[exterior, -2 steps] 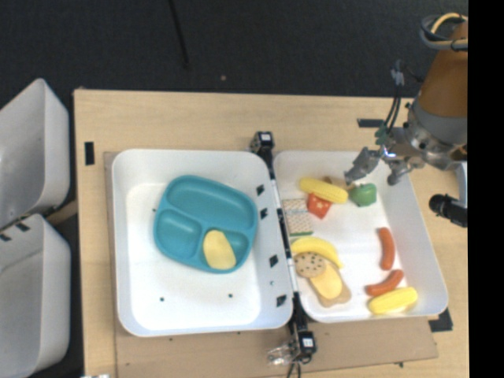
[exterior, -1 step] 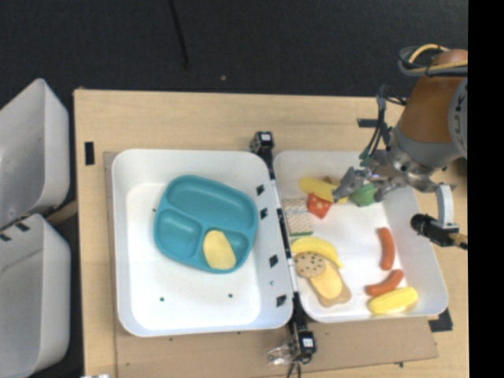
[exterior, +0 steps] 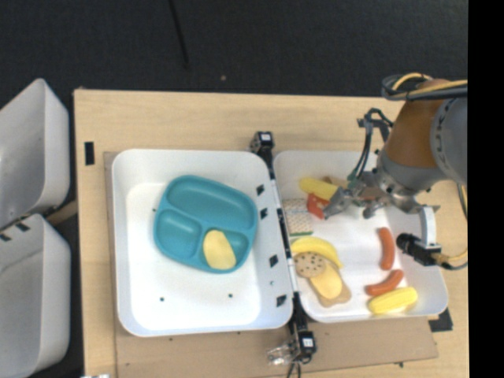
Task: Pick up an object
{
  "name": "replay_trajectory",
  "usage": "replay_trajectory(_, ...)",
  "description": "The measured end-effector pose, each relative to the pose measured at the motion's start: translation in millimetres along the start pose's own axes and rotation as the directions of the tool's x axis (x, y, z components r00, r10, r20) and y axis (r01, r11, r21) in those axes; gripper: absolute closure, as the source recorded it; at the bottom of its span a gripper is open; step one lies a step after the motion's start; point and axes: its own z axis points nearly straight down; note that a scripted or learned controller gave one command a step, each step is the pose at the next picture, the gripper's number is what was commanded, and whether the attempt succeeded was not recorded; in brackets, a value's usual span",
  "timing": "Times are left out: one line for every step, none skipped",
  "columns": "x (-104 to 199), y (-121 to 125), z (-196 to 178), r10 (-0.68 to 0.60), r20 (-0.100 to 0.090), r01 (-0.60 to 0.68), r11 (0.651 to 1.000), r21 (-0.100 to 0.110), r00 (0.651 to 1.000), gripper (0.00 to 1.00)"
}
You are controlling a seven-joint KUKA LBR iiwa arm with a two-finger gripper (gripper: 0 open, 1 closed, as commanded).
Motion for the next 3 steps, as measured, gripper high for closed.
replay_trajectory(-0.9,0.2,27.8,0.003,0.000,-0.003,1.000,-0.001,1.000,0.00)
replay_trajectory(-2.2,1.0,15.9,0.009,0.000,-0.009,1.000,-0.005,1.000,1.00)
replay_trajectory(-2.7,-2.9,-27.9,0.010,0.000,-0.010,1.000,-0.005,1.000,1.00)
